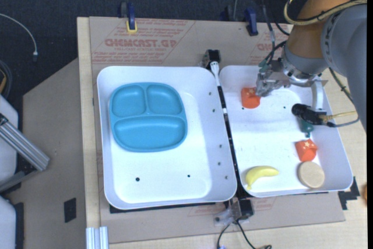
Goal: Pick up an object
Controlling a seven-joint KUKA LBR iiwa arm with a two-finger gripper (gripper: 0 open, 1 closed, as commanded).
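My claw (263, 86) hangs low in the right bin (274, 181), near its back edge. The orange piece (250, 98) lies just beside it, toward the left bin. I cannot tell the claw's state.

Small orange-red object (250, 98) (shape unclear) lies in right bin (274, 183).
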